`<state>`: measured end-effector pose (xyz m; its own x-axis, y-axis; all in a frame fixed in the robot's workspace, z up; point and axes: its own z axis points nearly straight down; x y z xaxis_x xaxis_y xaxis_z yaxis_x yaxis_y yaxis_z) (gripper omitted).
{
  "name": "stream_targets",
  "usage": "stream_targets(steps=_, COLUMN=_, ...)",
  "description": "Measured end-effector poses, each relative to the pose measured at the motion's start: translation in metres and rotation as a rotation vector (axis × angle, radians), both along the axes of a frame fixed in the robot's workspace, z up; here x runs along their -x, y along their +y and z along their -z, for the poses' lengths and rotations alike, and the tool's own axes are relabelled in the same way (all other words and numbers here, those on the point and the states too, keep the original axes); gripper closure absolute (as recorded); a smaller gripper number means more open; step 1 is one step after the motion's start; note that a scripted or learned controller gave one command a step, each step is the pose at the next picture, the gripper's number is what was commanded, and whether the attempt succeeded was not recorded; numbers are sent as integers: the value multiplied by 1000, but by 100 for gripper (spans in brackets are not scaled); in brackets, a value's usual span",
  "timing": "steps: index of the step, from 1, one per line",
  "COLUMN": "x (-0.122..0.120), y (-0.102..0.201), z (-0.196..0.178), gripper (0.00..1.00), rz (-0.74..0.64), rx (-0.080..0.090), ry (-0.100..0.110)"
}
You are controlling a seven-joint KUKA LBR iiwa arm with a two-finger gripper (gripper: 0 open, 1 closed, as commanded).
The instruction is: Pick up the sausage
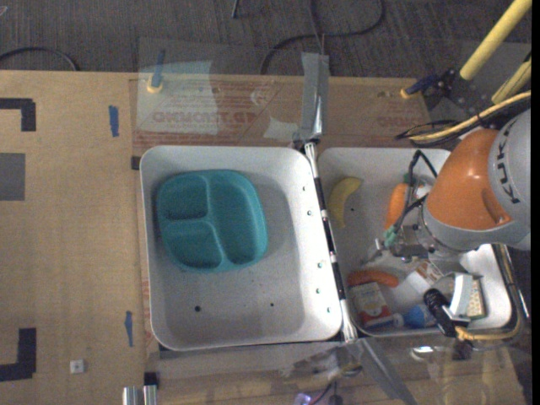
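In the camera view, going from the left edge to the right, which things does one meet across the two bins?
Teal plastic divided plate in the left white bin → pale yellow banana slice in the right white bin → small red and white carton → grey arm with orange band.

The arm [485, 188] runs off the right edge and covers much of the right bin [337, 163] — the gripper [403, 245] beneath its wrist is too cluttered to read, and the sausage [373, 277] shows only partly under it.
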<state>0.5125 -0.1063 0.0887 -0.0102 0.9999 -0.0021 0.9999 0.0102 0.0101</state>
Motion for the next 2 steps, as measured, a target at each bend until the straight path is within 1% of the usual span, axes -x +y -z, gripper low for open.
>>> stream_targets(steps=1, x=29, y=7, z=0, gripper=0, rz=-184, rx=3, ry=-4)
stream_targets(steps=2, x=30, y=-5, z=0, gripper=0, rz=-389, rx=2, ry=1)
